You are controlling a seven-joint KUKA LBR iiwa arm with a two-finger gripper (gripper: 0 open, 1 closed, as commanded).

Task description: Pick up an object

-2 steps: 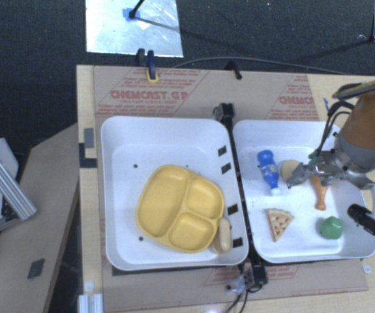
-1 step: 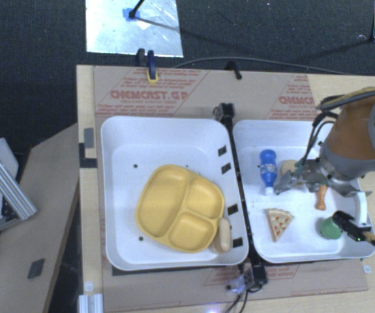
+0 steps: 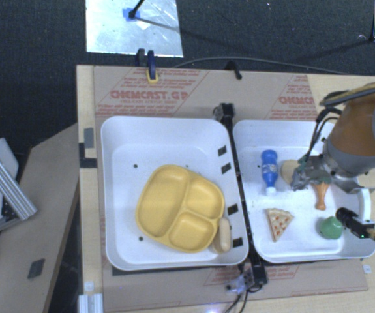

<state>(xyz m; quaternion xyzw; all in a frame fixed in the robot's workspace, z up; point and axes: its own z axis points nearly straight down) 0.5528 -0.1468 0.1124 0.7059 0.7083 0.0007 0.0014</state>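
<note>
Fingers [image 3: 300, 177] hang low over the right bin [image 3: 252, 142] at the right of the frame, by a pale round item [image 3: 287, 170] and a drumstick toy [image 3: 321, 194]; how far apart they stand I cannot tell. Left of them a blue bottle [image 3: 269, 170] lies in that bin, with a pizza slice [image 3: 278, 223] lower down and a green object [image 3: 331, 227] at the lower right. A yellow divided tray [image 3: 179, 207] fills the left bin [image 3: 122, 175], a tan roll [image 3: 223, 234] touching its lower right edge.
</note>
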